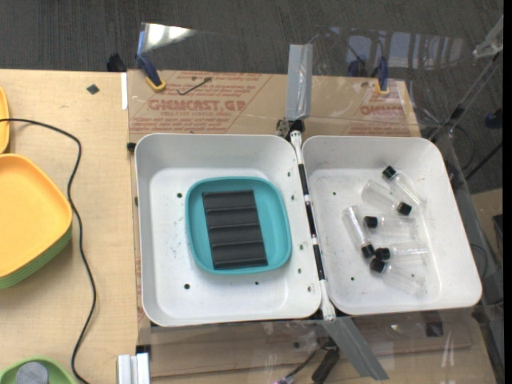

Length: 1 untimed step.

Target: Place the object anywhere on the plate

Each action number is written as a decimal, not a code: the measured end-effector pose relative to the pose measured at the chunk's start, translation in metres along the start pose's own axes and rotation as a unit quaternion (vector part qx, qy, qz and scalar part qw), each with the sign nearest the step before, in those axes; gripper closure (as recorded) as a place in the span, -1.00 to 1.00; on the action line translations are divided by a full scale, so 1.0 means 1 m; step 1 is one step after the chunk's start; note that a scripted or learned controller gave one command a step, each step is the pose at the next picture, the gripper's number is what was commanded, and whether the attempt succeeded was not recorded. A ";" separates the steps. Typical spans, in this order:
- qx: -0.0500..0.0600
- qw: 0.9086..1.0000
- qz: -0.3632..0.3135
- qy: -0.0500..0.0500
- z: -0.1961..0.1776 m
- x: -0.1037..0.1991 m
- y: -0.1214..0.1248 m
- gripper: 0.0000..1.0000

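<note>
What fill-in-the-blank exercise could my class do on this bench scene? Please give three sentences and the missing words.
1. The teal plate sits in the ____ bin.
2. The black ridged block lies on the ____.
3. The clear vials in the right bin have caps coloured ____.

Missing words: left; plate; black

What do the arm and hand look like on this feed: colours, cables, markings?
This frame gives nothing to describe on them. What can be described: a white left bin bearing a teal plate with a dark ridged block on it, and a white right bin with clear black-capped tubes.
</note>
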<state>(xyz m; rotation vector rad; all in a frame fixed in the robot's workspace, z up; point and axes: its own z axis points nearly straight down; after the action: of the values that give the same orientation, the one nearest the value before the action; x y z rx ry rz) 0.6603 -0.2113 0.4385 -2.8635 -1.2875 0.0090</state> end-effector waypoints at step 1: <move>0.001 0.997 0.083 0.001 -0.001 -0.011 -0.006 -1.00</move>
<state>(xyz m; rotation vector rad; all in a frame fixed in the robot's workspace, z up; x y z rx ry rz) 0.6481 -0.2158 0.4391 -2.9593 -1.0456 0.0085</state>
